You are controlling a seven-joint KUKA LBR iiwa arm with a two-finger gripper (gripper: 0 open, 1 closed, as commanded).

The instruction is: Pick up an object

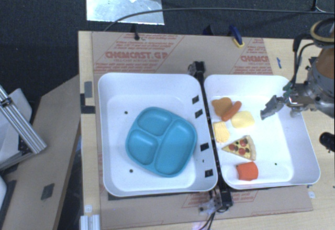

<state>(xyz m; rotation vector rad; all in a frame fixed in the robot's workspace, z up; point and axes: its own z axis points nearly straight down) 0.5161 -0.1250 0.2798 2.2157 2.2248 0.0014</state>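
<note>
Gripper hangs over right bin, upper right part, nothing seen in its grip; can't tell if clenched or released. Toy food sits apart from it on bin's left side: carrot, yellow block, cheese slice, pizza slice, red piece. Left bin has blue divided plate, tilted

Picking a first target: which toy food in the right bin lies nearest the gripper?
The pale yellow piece, right of the orange carrot-like piece. The gripper sits just to its right; the pizza slice and red piece lie farther.
</note>
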